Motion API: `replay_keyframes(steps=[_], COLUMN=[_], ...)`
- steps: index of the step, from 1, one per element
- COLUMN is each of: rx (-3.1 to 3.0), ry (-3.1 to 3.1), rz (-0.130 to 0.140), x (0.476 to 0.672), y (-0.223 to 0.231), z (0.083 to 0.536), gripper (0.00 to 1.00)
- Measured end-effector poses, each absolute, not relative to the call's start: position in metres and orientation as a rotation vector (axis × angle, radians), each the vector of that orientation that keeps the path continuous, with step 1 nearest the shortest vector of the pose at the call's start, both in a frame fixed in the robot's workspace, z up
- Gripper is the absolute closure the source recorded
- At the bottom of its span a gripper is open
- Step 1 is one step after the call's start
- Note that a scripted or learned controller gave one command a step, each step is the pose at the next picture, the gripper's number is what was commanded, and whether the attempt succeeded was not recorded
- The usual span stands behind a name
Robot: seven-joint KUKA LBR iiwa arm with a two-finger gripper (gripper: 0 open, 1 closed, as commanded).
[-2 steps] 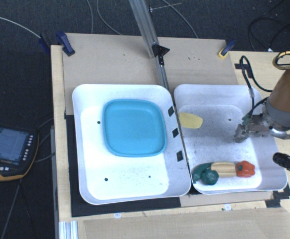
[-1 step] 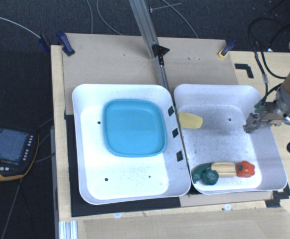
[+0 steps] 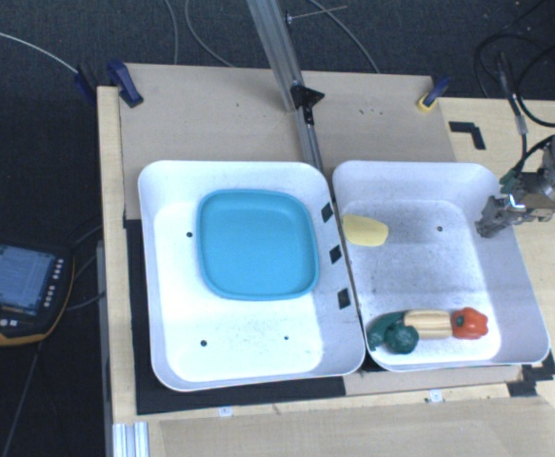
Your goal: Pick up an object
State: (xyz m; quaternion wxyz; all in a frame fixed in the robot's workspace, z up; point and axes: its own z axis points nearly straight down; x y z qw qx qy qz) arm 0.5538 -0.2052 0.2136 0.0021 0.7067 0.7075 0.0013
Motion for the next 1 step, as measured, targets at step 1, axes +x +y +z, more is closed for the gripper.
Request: replay_keyframes(steps=[1], rx=[2.219], ry=[2.219], rz=[0.003], x=[0.5545], y=[-0.2053], z=[0.2489], gripper=[1.00])
